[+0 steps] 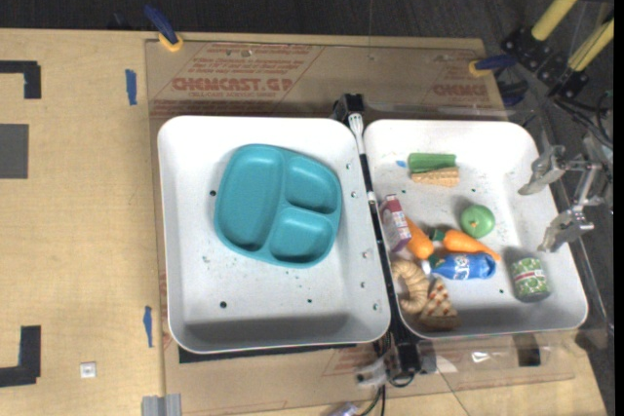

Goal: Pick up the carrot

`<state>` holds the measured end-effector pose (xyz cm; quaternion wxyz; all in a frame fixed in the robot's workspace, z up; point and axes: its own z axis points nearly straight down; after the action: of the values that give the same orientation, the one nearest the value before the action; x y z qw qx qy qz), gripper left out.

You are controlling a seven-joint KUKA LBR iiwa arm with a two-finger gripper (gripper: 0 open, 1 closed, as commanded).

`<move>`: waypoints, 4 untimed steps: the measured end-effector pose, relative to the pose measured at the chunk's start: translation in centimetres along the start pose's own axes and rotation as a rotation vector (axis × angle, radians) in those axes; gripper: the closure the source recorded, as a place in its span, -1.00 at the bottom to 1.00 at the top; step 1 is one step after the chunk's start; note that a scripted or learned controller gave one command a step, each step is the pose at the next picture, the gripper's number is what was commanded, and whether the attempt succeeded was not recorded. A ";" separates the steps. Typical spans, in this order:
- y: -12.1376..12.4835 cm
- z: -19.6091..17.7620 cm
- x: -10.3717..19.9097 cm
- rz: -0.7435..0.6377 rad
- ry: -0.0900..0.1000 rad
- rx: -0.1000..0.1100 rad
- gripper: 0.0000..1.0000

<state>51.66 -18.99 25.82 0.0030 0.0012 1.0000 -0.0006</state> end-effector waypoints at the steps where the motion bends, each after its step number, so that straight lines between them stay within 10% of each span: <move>1: 5.0 15.4 3.8 -0.074 0.007 -0.004 -1.00; 2: 8.9 16.7 0.2 0.105 -0.007 0.003 -1.00; 3: 9.0 15.4 -0.4 0.104 -0.026 0.005 1.00; 4: 16.4 4.9 -1.6 0.239 -0.006 -0.004 1.00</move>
<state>53.34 -2.57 20.90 0.0060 0.1202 0.9927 0.0016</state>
